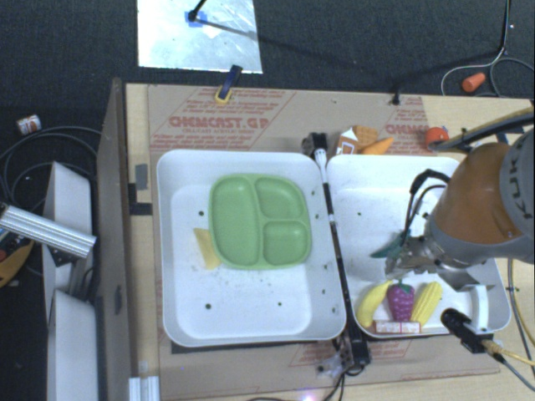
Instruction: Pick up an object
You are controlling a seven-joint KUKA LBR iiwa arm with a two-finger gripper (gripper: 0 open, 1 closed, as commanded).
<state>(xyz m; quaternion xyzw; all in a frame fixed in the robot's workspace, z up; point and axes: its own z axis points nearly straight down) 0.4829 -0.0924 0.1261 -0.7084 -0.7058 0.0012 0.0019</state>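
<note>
Arm over the right bin (368, 192), gripper (399, 259) low above its floor; finger state cannot be told; banana (373, 302), purple grapes (401, 300) and corn (427, 301) lie at the near wall; green divided plate (259, 221) occupies the left bin (188, 307).

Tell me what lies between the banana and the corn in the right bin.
The purple grapes lie between the banana and the corn, seen in the camera view.
</note>
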